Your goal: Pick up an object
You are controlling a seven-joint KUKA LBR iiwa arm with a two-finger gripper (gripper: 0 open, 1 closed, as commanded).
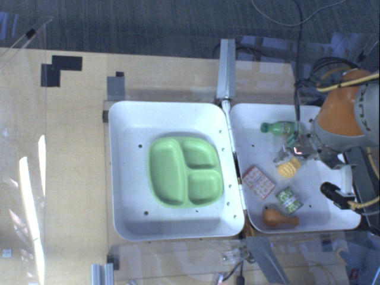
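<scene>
While the arm (350, 114) reaches in from 3 o'clock, its gripper (295, 149) sits low over the right bin (332, 215), roughly at that bin's centre. Finger state: cannot tell, the metal parts blur together at this angle.

Right bin contents, clock positions taken from the gripper:
- Yellow corn-like object (288, 168) at 6 o'clock, just beside the gripper tip, maybe touching; nothing shows it as gripped.
- Green bottle (276, 127) at 11 o'clock, lying on its side, near the bin's back wall.
- Pink patterned card (258, 181) at 7 o'clock, flat, near the divider between the bins.
- Small green-and-white packet (289, 200) at 6 o'clock, beyond the corn.
- Brown-orange pear-shaped object (279, 218) at 6 o'clock, farthest out, close to the bin's front wall and just beside the packet.

The left bin (127, 129) holds one green compartment tray (186, 171), centred, three sections, lying flat. It is well apart from the gripper, at 9 o'clock.

A black cable connector (336, 195) hangs at the arm's 6 o'clock side, over the right bin's right edge.
</scene>
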